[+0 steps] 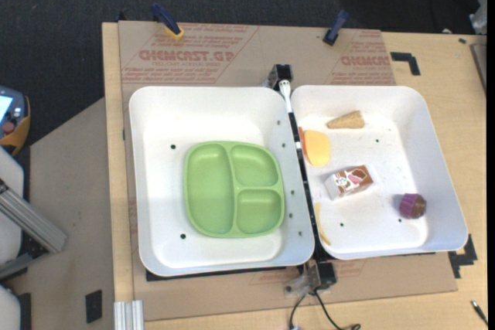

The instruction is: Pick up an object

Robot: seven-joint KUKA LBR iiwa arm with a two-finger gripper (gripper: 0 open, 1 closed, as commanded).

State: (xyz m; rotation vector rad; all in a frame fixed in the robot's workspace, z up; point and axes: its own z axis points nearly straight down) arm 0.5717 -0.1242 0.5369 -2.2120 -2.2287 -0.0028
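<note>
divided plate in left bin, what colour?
Light green; the divided plate shows clearly in the camera view.

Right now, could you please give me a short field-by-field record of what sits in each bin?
left bin: green tray with three compartments, lying flat
right bin: four items, apart from each other
near divider: orange piece
far side: tan wedge
middle: small packet, brown and white
right side: purple item
</note>
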